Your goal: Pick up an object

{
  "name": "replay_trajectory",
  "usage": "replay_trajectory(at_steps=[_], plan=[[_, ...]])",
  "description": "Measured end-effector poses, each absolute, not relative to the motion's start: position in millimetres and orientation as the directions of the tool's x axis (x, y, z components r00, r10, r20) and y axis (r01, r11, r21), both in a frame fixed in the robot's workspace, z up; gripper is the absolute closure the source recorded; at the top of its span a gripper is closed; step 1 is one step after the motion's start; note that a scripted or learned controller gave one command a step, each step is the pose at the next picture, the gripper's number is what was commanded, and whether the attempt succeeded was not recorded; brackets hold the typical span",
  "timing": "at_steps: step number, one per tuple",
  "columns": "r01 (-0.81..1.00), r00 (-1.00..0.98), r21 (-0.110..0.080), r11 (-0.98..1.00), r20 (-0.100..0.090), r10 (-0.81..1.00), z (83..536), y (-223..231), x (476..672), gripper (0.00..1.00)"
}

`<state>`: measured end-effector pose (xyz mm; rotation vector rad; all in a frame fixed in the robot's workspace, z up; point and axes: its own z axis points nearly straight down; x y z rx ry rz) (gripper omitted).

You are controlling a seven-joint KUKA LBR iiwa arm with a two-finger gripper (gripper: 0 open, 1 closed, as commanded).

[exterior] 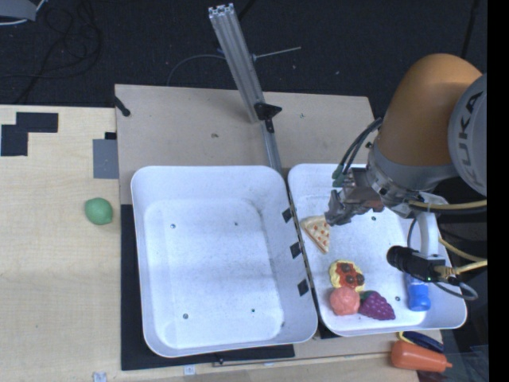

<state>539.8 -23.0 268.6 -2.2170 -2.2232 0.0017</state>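
In the right bin (314, 183) lie a tan pizza-slice toy (318, 232), a yellow and red toy (347, 274), a pink round fruit (344, 301), a purple grape bunch (377, 305) and a blue block (418, 295). My gripper (337, 215) hangs low over the bin's left part, its tip just right of and above the pizza slice. Nothing shows between its tips.
The left bin (151, 183) stands beside the right one. A green ball (99, 211) rests on the bench at far left. An orange object (419, 358) lies beyond the right bin's front edge. A metal bar (241, 60) slants up behind the bins.
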Motion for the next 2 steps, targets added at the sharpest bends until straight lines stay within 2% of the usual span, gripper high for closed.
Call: replay_trajectory(at_steps=[2], plan=[[1.000,-0.003,-0.002,0.003,0.000,1.000,232.9,77.0,562.7,1.00]])
